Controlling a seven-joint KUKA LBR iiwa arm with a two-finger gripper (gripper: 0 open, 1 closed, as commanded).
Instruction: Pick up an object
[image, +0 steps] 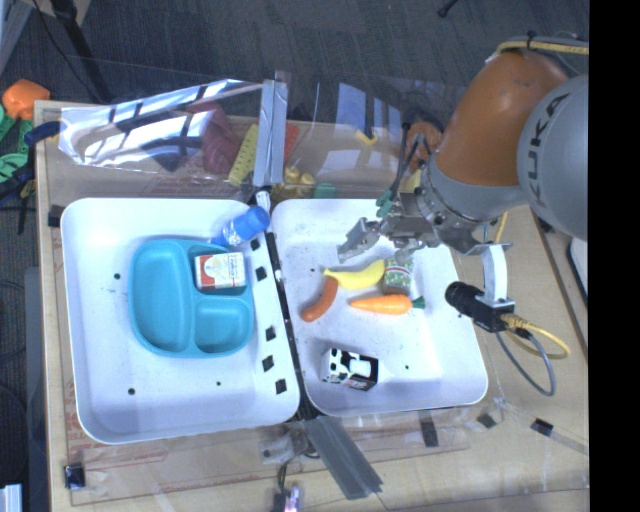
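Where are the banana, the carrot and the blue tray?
banana (358, 276), camera view, middle of its yellow body
carrot (380, 304), camera view, middle of its orange body
blue tray (165, 305), camera view, floor of its big compartment

Partial "KUK" lettering on grey arm (560, 140); carton label unreadable

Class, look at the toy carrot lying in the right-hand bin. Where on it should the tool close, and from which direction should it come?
Probably across the middle of the orange carrot, coming straight down from above. It lies flat and roughly left to right, so its narrow width faces the bin's near and far sides. The banana sits close behind it, so the far finger has little room; the near side looks freer. The tool hovers just beyond.
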